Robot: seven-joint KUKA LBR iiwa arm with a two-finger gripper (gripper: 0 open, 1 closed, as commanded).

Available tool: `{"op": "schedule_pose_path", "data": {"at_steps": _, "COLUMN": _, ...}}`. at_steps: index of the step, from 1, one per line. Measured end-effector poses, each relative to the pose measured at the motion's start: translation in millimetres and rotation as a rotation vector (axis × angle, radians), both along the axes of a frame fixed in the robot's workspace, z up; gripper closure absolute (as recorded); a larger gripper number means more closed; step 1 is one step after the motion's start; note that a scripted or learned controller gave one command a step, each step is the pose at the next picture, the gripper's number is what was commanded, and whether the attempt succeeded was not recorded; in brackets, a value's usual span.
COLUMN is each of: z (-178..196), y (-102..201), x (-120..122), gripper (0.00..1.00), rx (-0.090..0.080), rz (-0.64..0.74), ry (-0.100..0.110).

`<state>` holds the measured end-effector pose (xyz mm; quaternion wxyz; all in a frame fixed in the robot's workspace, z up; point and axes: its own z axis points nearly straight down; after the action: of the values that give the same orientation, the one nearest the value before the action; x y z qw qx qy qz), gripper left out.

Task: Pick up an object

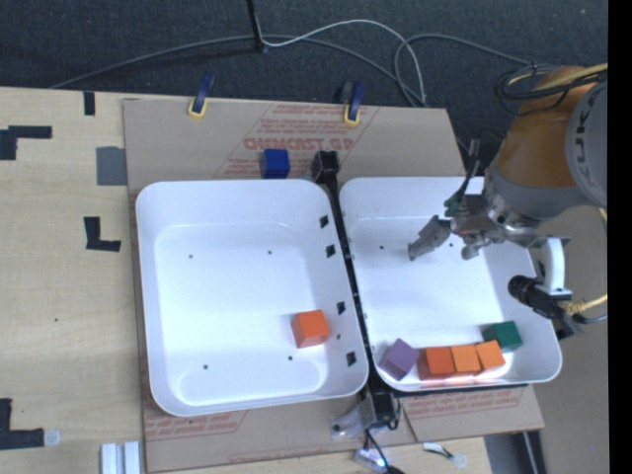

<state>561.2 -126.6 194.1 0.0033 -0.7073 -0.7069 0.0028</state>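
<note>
Jaws point(446, 239): spread apart, nothing between them; hanging over the bare upper floor of the right bin point(395, 191), tips pointing toward the divider. One finger point(427, 238) reaches left, the other sits shorter beside it.

Arm point(548, 151): grey, orange band above the wrist, entering from the right over the right bin's far corner.

Right bin contents, all along the near wall, well apart from the jaws:
- purple block point(398, 358), tilted, at the left end.
- orange blocks point(461, 360), three in a row, touching one another, just beside the purple one.
- green block point(504, 336), at the right end, just behind the row.

Left bin point(158, 205): one orange cube point(310, 328), alone near the lower right of the floor, clear room on all sides.

Outside the bins: blue cube point(276, 162) on the cardboard sheet covering the desk point(59, 196), behind the left bin.

Candidate to pick, by judgement: any block; the lone orange cube looks the easiest.

Risks, judged:
- Straight descent from here would close on bare floor, since no block lies under the jaws.
- The packed row leaves no gap for a finger; a grasp there may jam on a neighbour or push blocks against the wall.
- The near wall may foul a finger.
- The tilted purple block may slip or twist when squeezed.
</note>
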Motion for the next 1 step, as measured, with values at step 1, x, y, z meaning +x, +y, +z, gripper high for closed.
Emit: {"op": "schedule_pose_path", "data": {"at_steps": 1, "z": 3.9, "y": 0.1, "x": 1.8, "gripper": 0.0, "rx": -0.001, "rz": 0.001, "ry": -0.008}}
